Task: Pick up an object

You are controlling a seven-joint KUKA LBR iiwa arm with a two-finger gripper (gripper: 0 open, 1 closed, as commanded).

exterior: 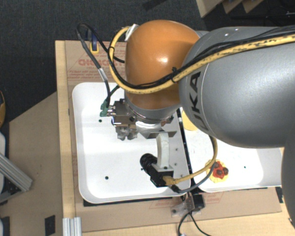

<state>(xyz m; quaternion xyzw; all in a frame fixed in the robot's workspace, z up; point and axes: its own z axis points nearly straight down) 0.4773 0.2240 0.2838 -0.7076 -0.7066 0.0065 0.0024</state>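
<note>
My gripper [124,130] hangs low over the left white bin [88,146], near its middle, under the orange band of the wrist. The big grey arm covers much of both bins. In the right bin [246,178] a small red and orange object [220,171] lies on a yellow piece close to the front wall. A pale yellow thing [189,122] peeks out from under the arm at the right bin's left side. I see nothing between the gripper and the bin floor that I can name.
A dark divider [185,146] runs between the two bins. The bins rest on a brown cardboard sheet [69,73]. A metal rail [10,168] lies at the far left, off the bench.
</note>
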